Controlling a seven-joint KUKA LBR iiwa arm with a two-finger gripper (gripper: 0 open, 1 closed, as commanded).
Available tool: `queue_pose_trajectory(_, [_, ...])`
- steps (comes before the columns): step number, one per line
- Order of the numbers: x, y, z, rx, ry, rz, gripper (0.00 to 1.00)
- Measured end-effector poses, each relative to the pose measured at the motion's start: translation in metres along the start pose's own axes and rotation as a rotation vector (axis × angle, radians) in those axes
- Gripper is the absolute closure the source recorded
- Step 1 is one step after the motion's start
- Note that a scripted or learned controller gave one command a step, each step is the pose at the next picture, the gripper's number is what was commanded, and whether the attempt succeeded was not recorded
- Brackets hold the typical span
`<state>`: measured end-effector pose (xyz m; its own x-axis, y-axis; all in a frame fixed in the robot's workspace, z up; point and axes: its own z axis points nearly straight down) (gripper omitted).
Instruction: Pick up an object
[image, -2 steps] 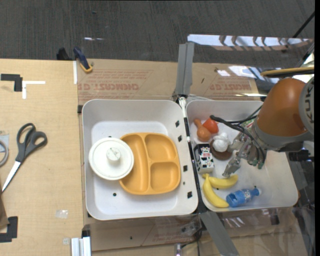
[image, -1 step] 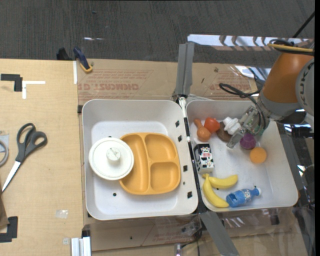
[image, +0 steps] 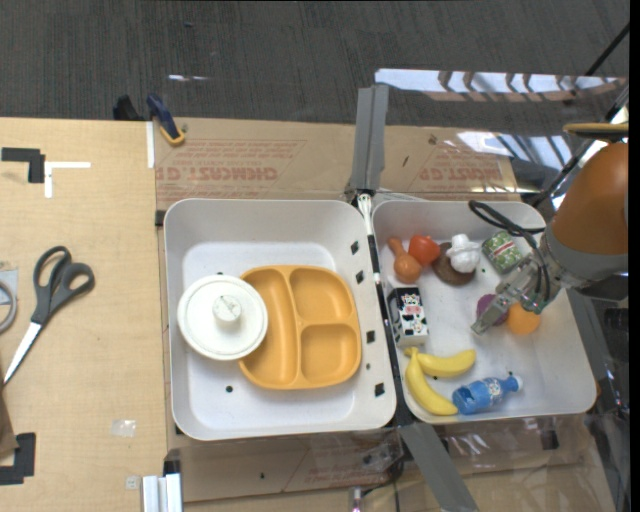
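Note:
The right bin (image: 560, 385) holds several small objects. My gripper (image: 490, 317) reaches in from the right and sits low over the bin's middle right. It is right against a small purple object (image: 486, 301) and just left of an orange fruit (image: 524, 320). A green can (image: 503, 250) lies just behind the wrist. Nothing can be seen lifted off the bin floor.
Also in the right bin are a red tomato (image: 425, 248), an orange carrot piece (image: 405, 266), a white and brown mushroom (image: 461, 258), a cow-patterned box (image: 407, 314), two bananas (image: 435, 375) and a blue bottle (image: 486, 392). The left bin (image: 190, 395) holds a yellow divided plate (image: 305, 328) and a white lid (image: 223, 316). Scissors (image: 48, 292) lie on the bench.

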<state>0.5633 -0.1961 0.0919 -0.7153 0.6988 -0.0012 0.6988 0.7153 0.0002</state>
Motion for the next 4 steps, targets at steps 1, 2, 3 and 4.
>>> queue_pose_trajectory(1, [-0.001, 0.001, -0.009, 0.0, -0.002, -0.003, 1.0])
queue_pose_trajectory(2, [0.008, 0.077, -0.05, -0.001, -0.001, 0.112, 1.0])
queue_pose_trajectory(3, [-0.006, 0.084, -0.202, 0.001, -0.001, 0.226, 1.0])
queue_pose_trajectory(4, [0.075, 0.063, -0.164, 0.003, 0.002, 0.232, 1.0])
